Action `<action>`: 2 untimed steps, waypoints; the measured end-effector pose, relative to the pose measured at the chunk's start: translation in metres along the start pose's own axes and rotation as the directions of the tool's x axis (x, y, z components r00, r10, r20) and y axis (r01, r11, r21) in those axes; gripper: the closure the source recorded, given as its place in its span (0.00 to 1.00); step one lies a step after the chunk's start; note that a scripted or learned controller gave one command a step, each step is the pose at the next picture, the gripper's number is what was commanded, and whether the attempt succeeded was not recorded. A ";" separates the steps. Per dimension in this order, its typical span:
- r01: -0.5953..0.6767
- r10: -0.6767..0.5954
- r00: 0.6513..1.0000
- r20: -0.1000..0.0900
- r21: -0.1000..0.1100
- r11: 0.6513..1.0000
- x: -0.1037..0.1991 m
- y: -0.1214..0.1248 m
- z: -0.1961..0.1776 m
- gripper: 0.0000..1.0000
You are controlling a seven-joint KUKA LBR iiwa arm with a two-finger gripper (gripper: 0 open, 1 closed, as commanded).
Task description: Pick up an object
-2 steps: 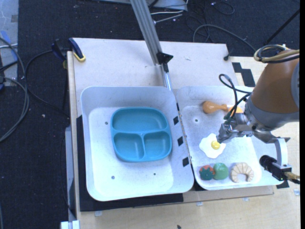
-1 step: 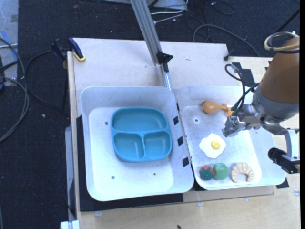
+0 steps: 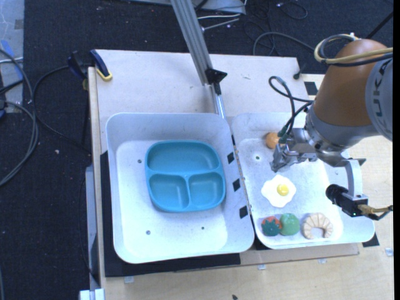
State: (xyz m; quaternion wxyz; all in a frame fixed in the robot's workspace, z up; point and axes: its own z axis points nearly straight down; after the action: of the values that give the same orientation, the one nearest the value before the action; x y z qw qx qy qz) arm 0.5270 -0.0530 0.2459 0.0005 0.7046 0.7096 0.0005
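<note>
Dark floor with loose cables around pale table (image 3: pixel 156 80). Left bin (image 3: pixel 125 142) holds blue three-compartment tray (image 3: pixel 185 175). Right bin (image 3: pixel 350 230) holds fried egg toy (image 3: pixel 279 192) at centre, croissant (image 3: pixel 317 225) at near edge, green-red vegetable piece (image 3: pixel 280 224) left of croissant, small orange ball (image 3: pixel 272 139) at far side. Arm enters from right; pincer (image 3: pixel 279 161) low over right bin, just above egg toy, beside orange ball. Pincer state: cannot tell.

1 fixed overhead view, slanted down over 2 white bins (image 3: pixel 125 167).
</note>
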 end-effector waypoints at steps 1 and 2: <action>0.000 0.000 1.000 0.000 -0.001 1.000 0.041 0.030 0.008 1.00; 0.001 -0.001 1.000 -0.001 -0.001 1.000 0.092 0.047 0.001 1.00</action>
State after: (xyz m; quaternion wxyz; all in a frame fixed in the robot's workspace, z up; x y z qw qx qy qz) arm 0.5737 0.0398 0.2452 0.0006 0.7042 0.7100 0.0015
